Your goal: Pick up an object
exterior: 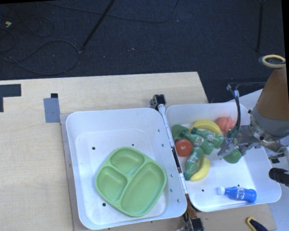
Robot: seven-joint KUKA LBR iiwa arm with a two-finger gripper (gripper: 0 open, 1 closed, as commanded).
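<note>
A blue bottle (pixel 239 194) lies near the front edge of the right bin (pixel 270 195). The green divided plate (pixel 131 181) sits in the left bin (pixel 82 142). Further back in the right bin is a pile: a banana (pixel 202 169), green bottles (pixel 199 145) and a red tomato (pixel 184 147). The hand (pixel 231 152) is beside the pile, clamped on a green toy (pixel 232 156).

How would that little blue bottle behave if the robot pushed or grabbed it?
The blue bottle lies on its side on the bin's flat floor, so a push would probably roll it. It looks like smooth plastic, so likely light and somewhat slippery between the fingers.
</note>
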